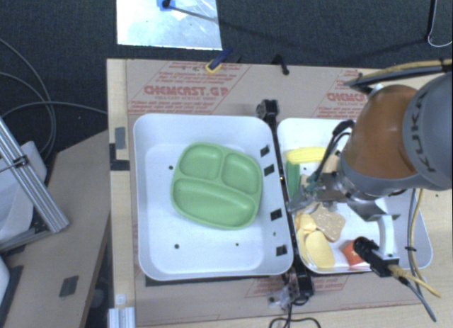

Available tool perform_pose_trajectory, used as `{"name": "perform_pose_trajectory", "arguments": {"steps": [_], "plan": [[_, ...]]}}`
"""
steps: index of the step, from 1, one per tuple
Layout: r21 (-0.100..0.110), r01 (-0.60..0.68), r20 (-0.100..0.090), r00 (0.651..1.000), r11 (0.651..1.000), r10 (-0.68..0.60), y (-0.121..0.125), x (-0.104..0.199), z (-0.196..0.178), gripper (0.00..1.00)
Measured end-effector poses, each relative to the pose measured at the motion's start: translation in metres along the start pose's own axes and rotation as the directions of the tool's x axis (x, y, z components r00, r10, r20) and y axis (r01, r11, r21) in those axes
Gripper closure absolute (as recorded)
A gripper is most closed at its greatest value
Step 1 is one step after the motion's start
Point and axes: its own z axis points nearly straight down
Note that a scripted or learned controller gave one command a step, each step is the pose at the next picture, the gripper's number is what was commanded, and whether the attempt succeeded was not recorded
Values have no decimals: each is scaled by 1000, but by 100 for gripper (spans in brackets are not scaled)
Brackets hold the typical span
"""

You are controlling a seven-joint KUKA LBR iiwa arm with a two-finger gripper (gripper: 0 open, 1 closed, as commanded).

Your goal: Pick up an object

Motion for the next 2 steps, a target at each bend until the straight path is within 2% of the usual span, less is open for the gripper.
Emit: {"name": "perform_pose_trajectory", "arguments": {"steps": [1, 2], "plan": [[-1, 0, 2, 1000, 1000, 0, 2, 101, 2, 0], [-6, -5, 4, 1000, 1000, 5, 33, 168, 105, 0]]}}
